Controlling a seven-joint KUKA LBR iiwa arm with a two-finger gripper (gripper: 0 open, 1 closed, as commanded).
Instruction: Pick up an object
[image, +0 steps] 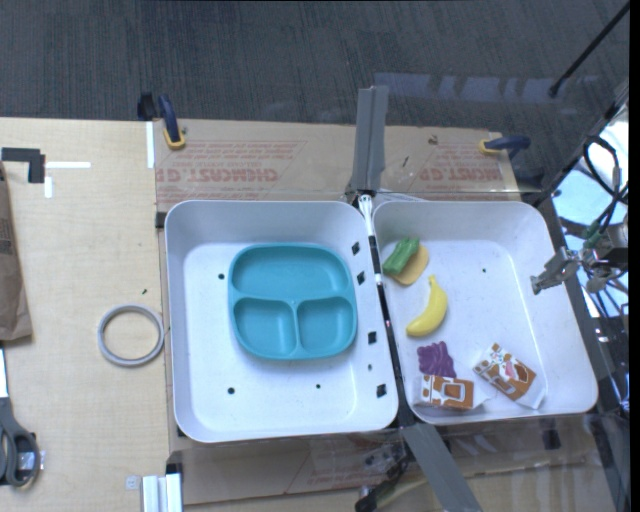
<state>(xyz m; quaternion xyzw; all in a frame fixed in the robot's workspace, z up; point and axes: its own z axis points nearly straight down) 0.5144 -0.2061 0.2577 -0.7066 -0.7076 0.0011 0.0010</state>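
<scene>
Fingers (556, 272) hang over the right bin's (500, 250) outer rim, spread impossible to tell. Well inward from them, the banana (428, 308) lies unobstructed: likely the easiest grasp, across its width.

— What does the robot itself look like?

— The hand (548, 277) is a small cluster of pale grey, silvery metal: thin, angular pieces with bright glints along their edges, narrowing to a point on the left. Behind it the metal thickens into a darker grey, blocky part.

— Any colour on it?

— Mostly grey and silver. There is a faint greenish speck near the blocky part, too small to identify.

— Wiring?

— Black cables (603, 165) loop above the hand in thin curves and run down toward it. I cannot tell where they attach.

— Markings or screws?

— Too blurred and small to make out.
</scene>
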